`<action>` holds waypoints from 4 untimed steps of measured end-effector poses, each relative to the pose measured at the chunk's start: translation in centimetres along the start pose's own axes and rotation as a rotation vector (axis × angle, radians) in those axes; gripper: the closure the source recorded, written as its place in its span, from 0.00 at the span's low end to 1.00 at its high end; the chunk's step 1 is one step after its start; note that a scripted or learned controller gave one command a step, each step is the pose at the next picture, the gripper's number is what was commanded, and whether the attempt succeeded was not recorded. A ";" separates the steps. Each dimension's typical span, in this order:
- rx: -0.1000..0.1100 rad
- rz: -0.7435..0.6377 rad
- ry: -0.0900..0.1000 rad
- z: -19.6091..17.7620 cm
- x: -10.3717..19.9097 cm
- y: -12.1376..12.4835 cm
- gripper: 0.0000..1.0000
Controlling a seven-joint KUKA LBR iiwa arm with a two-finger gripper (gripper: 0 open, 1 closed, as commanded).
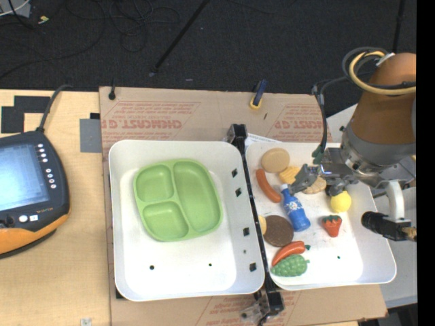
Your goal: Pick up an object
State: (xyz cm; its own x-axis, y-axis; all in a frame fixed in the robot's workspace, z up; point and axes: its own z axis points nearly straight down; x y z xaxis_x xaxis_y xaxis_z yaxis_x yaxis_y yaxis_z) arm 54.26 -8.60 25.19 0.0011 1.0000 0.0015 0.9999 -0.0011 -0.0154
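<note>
The right bin point(370, 267) holds a scatter of small toy foods, and the pincer point(314, 175) hangs low over its upper middle, just beside a yellow wedge point(289, 174) and a tan round piece point(275, 159). Whether it is open or closed cannot be told from this slanted view, since the wrist hides the tips, and nothing is plainly caught in it. Nearest candidates are the yellow lemon point(340, 201), the blue bottle point(295, 210) lying on its side, and the orange sausage point(268, 185). These look like hollow plastic: light, stiff, smooth and likely slippery, not fragile. The lemon is rounded and would probably squirt out unless taken across its middle; the bottle and sausage seem easier, gripped across their narrow width near the centre. Further down lie a brown disc point(278, 229), a strawberry point(332, 225), a red pepper point(289, 251) and a green bunch point(290, 266), the last two touching, so a clean take there looks harder. The left bin point(129, 263) carries a green divided tray point(178, 200).
</note>
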 end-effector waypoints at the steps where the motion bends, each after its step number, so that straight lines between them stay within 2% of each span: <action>1: -0.010 -0.002 -0.001 -0.6 0.0 0.2 0.00; 3: -0.003 -0.002 0.001 10.7 0.7 -0.9 0.00; 4: -0.032 0.001 -0.005 13.6 0.4 -0.3 0.00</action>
State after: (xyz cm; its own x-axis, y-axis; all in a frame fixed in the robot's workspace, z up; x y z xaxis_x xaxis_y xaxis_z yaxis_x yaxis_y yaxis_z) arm 53.76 -8.19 11.56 0.0025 1.0000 -0.0039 0.9999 -0.0024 0.0170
